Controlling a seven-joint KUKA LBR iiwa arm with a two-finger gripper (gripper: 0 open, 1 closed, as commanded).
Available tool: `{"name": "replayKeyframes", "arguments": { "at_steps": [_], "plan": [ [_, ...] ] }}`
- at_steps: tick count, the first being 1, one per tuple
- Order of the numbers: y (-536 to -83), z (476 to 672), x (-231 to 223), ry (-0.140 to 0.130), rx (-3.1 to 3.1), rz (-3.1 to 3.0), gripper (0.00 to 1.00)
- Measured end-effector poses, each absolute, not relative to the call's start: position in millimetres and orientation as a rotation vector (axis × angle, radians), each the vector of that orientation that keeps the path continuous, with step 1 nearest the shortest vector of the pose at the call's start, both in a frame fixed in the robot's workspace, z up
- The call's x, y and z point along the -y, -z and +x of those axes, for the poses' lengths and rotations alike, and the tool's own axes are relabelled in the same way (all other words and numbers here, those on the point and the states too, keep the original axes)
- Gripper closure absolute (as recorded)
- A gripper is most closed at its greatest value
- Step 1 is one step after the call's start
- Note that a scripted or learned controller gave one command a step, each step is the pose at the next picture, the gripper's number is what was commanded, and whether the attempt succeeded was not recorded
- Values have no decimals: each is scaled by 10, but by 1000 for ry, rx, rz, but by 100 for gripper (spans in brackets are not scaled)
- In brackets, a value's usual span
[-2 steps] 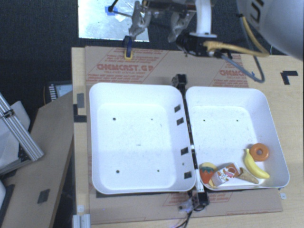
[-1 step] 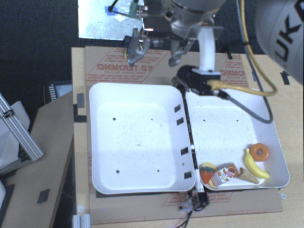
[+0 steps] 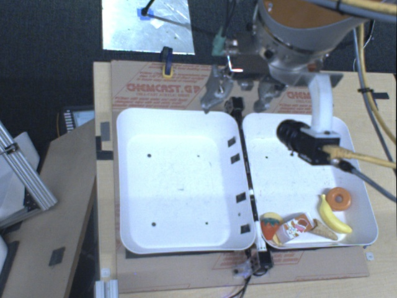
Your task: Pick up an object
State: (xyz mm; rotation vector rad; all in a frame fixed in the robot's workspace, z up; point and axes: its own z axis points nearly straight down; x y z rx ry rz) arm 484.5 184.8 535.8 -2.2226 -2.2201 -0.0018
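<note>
Plainly, jaws stand wide, holding nothing; one banana, perhaps four other items nearby.

My stock: two bins, smooth white plastic, slight sheen. Bench, matt tan board. Printed brown cardboard sheet. Upper left, dull scuffed metal plate. Banana, glossy plastic. My claw, grey metal.

— From where is the scene viewed?

— It is viewed from one fixed camera set high above the table, looking down at a slant, the far edge at the top.

— How much is taken in?

— Both bins are framed whole: the left bin and right bin, at middling range.
</note>
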Motion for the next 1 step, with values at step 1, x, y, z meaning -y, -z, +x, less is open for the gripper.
{"name": "replayKeyframes", "arguments": {
  "at_steps": [1],
  "plan": [
    [-5465, 4866, -1877, 7, 2228, -2215, 100]
  ]
}}
